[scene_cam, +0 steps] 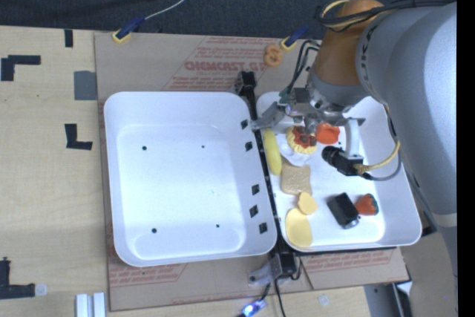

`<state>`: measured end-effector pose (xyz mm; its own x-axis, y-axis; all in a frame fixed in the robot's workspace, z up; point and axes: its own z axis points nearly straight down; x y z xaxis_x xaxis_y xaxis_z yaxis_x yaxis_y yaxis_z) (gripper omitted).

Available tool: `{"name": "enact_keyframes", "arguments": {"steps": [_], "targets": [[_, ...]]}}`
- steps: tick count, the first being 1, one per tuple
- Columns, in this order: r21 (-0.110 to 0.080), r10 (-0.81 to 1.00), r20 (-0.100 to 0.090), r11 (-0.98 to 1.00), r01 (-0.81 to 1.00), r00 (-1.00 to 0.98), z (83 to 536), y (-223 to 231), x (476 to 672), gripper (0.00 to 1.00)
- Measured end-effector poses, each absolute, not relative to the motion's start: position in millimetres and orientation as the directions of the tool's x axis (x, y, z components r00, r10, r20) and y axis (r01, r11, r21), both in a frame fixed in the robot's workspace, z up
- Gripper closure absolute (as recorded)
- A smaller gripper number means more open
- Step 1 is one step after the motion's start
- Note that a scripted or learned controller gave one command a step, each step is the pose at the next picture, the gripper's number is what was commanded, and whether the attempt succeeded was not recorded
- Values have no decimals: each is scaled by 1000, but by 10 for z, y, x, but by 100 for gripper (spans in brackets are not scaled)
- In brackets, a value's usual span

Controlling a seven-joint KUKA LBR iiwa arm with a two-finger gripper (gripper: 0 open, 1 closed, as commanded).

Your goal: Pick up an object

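We see our gripper [303,131] low in the right bin [397,230], over red-and-white toy food [300,140]; its grip we cannot tell

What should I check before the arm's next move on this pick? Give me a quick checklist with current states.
1. Gripper is over the right bin: ok.
2. Something is held between the fingers: cannot tell, the wrist blocks the view.
3. Target under the gripper: cannot tell; a red and white item and an orange piece sit bunched there.
4. Neighbours are crowded: not ok; the yellow banana and the toast slice lie close by.
5. Easier targets stand apart: ok; the black block and the yellow disc lie nearer the front.
6. Left bin stays out of the arm's way: ok.
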<state>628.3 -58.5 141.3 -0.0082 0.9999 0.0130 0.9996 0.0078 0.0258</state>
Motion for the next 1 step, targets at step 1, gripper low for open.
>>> {"name": "enact_keyframes", "arguments": {"steps": [1], "targets": [[32, 1000, 18, 11, 999, -11, 1366, -612, 6325, 0]]}}
